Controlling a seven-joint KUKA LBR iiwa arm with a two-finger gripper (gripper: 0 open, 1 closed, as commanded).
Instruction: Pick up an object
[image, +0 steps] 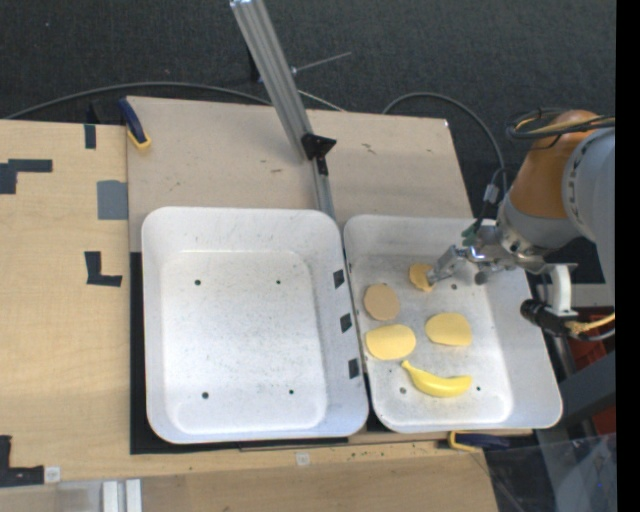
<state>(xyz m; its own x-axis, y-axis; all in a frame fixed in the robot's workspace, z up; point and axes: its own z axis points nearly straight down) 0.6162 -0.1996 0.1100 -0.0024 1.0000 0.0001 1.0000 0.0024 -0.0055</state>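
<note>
Five yellowish objects lie in the right bin (520, 400); the gripper (443, 268), finger state indeterminate, touches the small piece (420, 277) nearest it.

We see a bench (230, 150) bearing two white bins side by side: the left bin (240, 320) mid-bench, the right bin (520, 390) at its right edge.

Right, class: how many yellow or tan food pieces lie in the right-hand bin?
5. A small piece sits by the gripper, partly covered; a tan disc lies at the left, a yellow round below it, another round to the right, and a banana nearest the front.
</note>
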